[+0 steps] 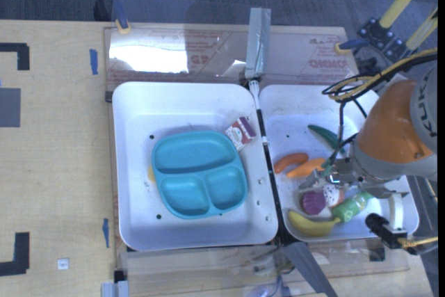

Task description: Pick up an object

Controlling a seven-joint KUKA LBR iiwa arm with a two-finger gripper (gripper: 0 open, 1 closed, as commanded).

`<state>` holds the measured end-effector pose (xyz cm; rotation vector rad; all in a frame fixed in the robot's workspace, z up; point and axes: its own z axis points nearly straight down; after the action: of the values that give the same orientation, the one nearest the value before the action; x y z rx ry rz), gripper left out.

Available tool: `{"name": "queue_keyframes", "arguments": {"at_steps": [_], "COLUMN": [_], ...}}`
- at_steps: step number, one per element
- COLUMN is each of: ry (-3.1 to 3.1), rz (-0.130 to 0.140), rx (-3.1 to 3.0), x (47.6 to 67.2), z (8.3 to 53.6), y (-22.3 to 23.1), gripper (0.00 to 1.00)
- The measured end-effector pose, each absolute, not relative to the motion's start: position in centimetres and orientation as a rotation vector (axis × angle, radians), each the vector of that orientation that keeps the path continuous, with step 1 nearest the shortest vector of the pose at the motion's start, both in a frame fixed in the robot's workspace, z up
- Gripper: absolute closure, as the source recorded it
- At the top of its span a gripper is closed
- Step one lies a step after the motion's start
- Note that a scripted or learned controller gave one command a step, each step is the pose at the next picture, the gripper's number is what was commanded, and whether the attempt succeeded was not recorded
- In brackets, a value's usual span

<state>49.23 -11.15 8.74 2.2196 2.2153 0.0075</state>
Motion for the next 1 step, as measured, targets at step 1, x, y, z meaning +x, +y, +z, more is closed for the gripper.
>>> {"name": "queue_keyframes", "arguments": {"at_steps": [1], "ry": [2.084], "rz": [0.008], "rx": [2.344], "x": [54.06], "z": [8.72], "y": [-9.62], "gripper": [0.00]}}
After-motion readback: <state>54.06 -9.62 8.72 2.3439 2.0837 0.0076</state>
